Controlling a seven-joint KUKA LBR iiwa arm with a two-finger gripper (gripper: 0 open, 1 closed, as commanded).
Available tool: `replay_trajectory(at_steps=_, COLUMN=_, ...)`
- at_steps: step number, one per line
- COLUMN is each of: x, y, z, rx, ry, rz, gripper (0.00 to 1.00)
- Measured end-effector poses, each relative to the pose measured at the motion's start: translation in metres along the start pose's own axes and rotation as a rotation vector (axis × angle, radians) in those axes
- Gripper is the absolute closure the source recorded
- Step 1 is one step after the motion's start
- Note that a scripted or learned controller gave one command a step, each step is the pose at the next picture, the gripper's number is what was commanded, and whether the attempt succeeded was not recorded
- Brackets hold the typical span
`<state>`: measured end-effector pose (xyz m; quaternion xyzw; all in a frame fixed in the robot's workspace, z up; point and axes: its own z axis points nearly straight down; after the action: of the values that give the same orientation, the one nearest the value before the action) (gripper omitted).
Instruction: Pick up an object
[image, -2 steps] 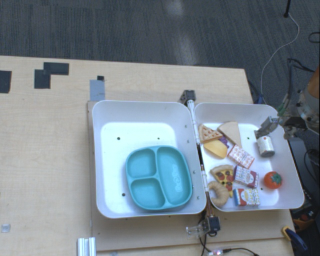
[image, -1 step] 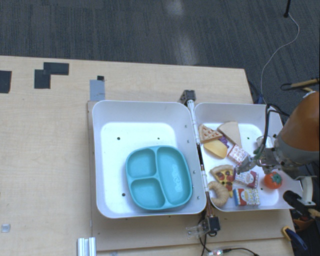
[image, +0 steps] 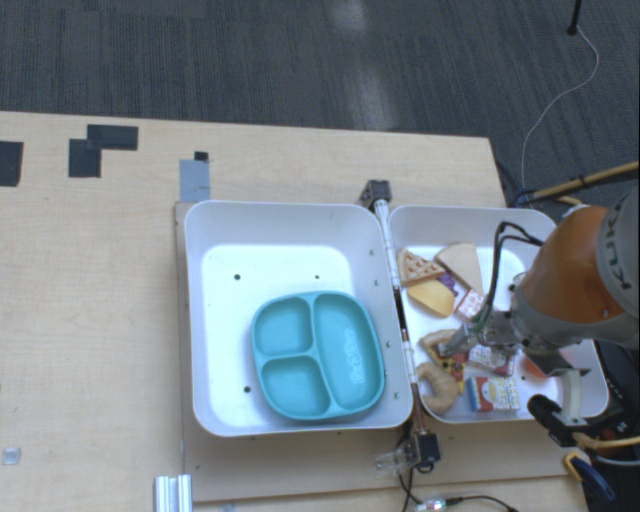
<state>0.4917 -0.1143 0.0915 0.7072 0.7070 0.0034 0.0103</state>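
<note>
Gripper: the two-finger gripper (image: 478, 338) hangs low in the right shallow white bin (image: 592, 398), under the grey arm with the orange band (image: 570, 268). I cannot tell how wide it is, and no object is seen inside it.
Step in hand: I judge it is the reach down to a pick; nothing is lifted yet.
Next move: it calls for a descent on one single item, then a firm grasp before rising, because the items lie crowded.
Right bin contents: a yellow cheese-like wedge (image: 433, 297) at 10 o'clock from the gripper, a pale triangular slice (image: 462, 262) at 12 o'clock, a brown lumpy toy (image: 438, 380) at 7 o'clock, a small red and white packet (image: 495, 394) at 5 o'clock.
Left bin: the left shallow white bin (image: 225, 250) holds a light blue plastic tray with three compartments (image: 318, 354), far at 9 o'clock.
</note>
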Motion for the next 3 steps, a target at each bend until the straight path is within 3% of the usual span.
replay_trajectory(at_steps=1, x=0.007, y=0.004, z=-0.012, rx=-0.005, ry=0.013, rz=-0.009, gripper=1.00)
replay_trajectory(at_steps=2, x=0.007, y=0.004, z=-0.012, rx=-0.005, ry=0.013, rz=-0.009, gripper=0.00)
replay_trajectory(at_steps=3, x=0.008, y=0.006, z=-0.022, rx=-0.008, ry=0.013, rz=-0.011, gripper=1.00)
